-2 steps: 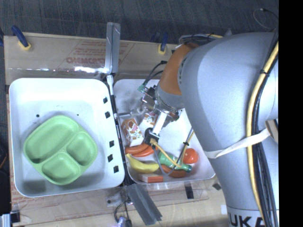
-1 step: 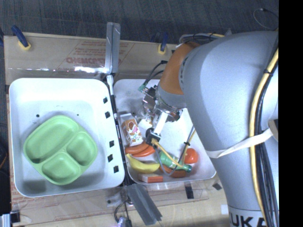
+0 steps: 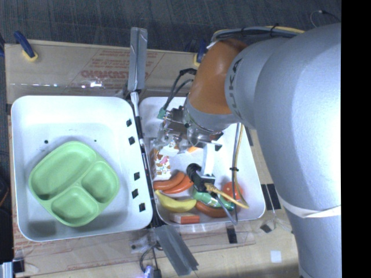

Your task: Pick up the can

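Over right shallow white bin | grey two-finger gripper lowered amid toy food | finger state: can't tell | printed cylindrical can seen just below gripper, beside orange carrot-shaped toy | step judged: approach/descent | next: centring over can req'd.

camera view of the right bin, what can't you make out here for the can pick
- Can: a printed cylinder-like item at the right bin's left side, partly covered by the hand; its full shape is unclear.
- Hand: its tip merges with the clutter, so its state is unclear.
- Back of the right bin: hidden under the arm.
- Toy food pile: overlapping and small; apart from a banana, pieces are hard to name.
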Available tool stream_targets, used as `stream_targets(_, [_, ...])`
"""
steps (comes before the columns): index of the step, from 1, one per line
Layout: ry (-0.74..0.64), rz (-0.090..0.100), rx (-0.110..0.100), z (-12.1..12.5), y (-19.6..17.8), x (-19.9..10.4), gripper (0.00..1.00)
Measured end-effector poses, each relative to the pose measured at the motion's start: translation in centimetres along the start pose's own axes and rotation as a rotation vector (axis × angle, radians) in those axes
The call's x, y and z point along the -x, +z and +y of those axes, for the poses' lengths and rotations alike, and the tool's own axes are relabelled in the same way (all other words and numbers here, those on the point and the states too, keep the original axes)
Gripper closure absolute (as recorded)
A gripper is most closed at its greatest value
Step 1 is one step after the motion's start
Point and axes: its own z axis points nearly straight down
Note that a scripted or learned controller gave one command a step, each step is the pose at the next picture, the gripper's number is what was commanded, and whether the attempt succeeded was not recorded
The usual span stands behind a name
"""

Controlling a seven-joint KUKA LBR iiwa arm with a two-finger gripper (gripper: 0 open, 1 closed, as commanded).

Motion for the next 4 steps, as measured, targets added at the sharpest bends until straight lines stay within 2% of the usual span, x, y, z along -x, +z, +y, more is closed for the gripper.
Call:
stream_targets(1, [0.417, -0.002, -0.003, -4.8, 0.2, -7.7, 1.0])
stream_targets(2, [-0.092, -0.003, 0.002, -6.6, -4.1, -12.3, 1.0])
stream_targets(3, [0.079, -0.004, 0.001, -0.7, -6.0, -19.1, 1.0])
stream_targets(4, [0.177, -0.004, 0.003, -2.1, -4.1, -24.4, 1.0])
